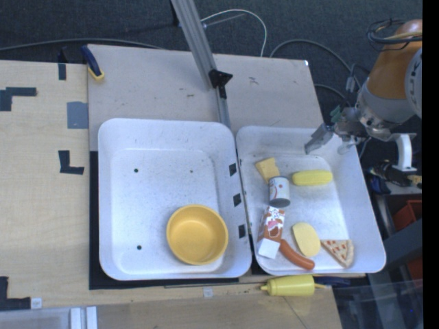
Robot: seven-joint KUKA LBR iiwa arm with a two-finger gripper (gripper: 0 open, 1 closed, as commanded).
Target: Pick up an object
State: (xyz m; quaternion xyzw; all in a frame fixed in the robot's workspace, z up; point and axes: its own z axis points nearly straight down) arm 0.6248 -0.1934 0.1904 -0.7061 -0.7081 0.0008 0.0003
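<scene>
Nearest: pizza slice [338, 251], sausage [296, 256], carton [272, 230] in right bin [367, 214]. Mid: can [278, 191], yellow corn [312, 178], cheese [267, 168]. Far: my claw [322, 139] over bin's back rim, prob. nothing in it; can't tell if open/closed.

Robotics lab, taped bench [41, 184], loose cables [240, 19], paired white bins [110, 184]

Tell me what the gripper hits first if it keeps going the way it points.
The gripper points down and left from the right bin's top corner. Probably the bin's bare floor comes first; farther along that line sits the yellow block. Depth is unclear from this view.
</scene>
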